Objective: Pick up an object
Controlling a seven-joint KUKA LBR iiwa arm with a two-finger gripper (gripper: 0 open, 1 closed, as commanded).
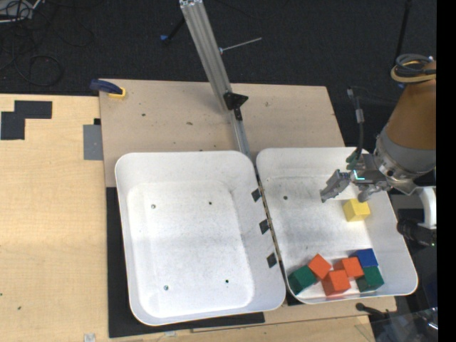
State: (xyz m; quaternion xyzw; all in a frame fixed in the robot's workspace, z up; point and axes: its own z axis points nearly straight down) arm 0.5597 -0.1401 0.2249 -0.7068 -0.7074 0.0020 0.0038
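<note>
Table (299, 112) carries two white bins side by side. Left bin (142, 173) sits toward the table's left edge, right bin (299, 166) toward its right edge. Arm (413, 127) reaches in over the right bin. Claw (340, 185) hangs spread, pinching nothing, just beside the yellow block (356, 209). Orange blocks (335, 282), green blocks (302, 278) and a blue block (366, 257) are bunched at the right bin's near-right corner.
</note>
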